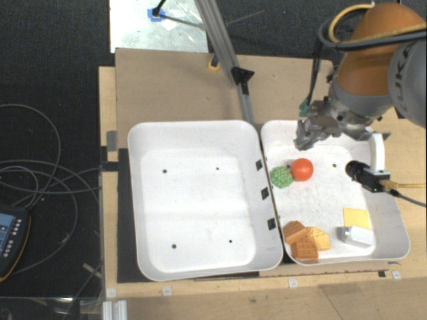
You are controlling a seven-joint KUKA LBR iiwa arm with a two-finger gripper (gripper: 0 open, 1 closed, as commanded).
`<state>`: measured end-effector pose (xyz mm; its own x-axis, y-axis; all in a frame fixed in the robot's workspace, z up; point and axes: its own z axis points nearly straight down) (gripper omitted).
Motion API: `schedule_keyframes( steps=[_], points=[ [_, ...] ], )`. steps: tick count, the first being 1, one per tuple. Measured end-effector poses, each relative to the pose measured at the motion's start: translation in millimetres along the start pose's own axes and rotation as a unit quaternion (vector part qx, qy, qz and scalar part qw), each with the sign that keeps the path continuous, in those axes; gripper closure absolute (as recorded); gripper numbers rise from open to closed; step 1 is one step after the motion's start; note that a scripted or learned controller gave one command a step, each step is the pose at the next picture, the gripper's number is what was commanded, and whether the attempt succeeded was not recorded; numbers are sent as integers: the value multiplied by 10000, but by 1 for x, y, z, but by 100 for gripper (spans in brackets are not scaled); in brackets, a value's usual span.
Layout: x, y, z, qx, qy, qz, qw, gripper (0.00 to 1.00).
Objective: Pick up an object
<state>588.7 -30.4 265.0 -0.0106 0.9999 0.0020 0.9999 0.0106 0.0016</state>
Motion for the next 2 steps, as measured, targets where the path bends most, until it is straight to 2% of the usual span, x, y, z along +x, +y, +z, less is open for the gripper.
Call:
schedule_keyframes(
  steps=[2],
  points=[
    [98, -15, 29, 11, 2, 1, 10000, 100]
  ],
)
